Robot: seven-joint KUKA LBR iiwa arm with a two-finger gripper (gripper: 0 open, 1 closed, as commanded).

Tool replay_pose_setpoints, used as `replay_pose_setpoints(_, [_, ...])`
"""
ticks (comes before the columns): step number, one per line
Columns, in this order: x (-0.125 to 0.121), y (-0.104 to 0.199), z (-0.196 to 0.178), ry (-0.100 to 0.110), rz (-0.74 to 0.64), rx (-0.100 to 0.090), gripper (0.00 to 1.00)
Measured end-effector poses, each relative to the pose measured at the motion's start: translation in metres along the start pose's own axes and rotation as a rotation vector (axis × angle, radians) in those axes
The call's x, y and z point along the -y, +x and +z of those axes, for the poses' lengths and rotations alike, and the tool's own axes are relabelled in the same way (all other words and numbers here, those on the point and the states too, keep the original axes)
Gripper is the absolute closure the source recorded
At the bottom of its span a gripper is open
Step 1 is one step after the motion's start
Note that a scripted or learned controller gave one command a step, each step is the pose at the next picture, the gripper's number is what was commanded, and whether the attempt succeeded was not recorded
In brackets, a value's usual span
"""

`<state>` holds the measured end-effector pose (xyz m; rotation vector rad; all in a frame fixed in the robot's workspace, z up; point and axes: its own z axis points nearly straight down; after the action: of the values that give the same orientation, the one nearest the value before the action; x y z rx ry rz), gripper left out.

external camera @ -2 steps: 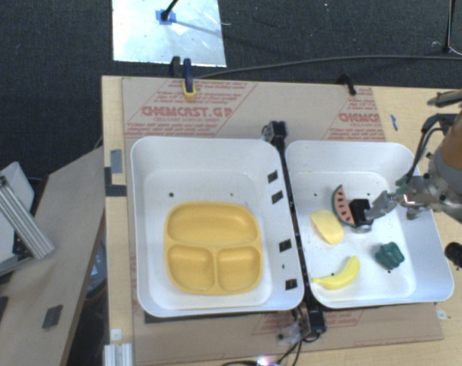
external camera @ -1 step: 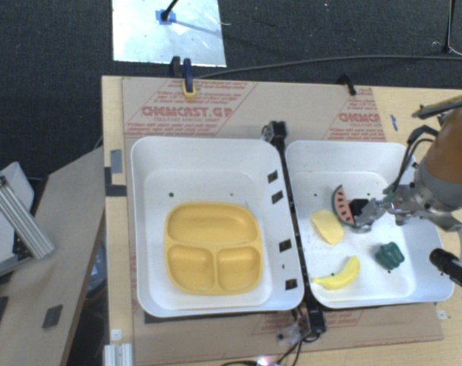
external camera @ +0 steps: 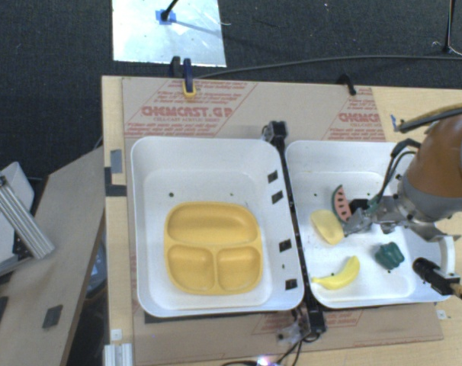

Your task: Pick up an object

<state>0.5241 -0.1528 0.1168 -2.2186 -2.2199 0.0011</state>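
Your gripper point(external camera: 358, 218) hangs low in the right bin point(external camera: 315, 158), and whether it is apart or together you cannot tell from here; the nearest object, the pale yellow piece point(external camera: 327, 226), lies just beside it on its left, long axis running roughly up-down.

Both white bins point(external camera: 216, 155) look like smooth, faintly glossy plastic. The yellow divided tray point(external camera: 213, 246) has a matt plastic sheen. Beyond the bins, the bench's brown sheet point(external camera: 239, 105) reads as printed protective paper, matt. Above that lies dark rough carpet point(external camera: 48, 36) bearing a shiny metallic plate point(external camera: 168, 21).
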Motion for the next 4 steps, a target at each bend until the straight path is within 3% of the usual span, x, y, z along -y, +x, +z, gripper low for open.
replay_pose_setpoints(1, [-0.002,-0.001,-0.013,-0.007,0.001,0.003,1.0])
replay_pose_setpoints(4, [-0.007,0.015,-0.179,-0.01,-0.005,0.004,1.0])
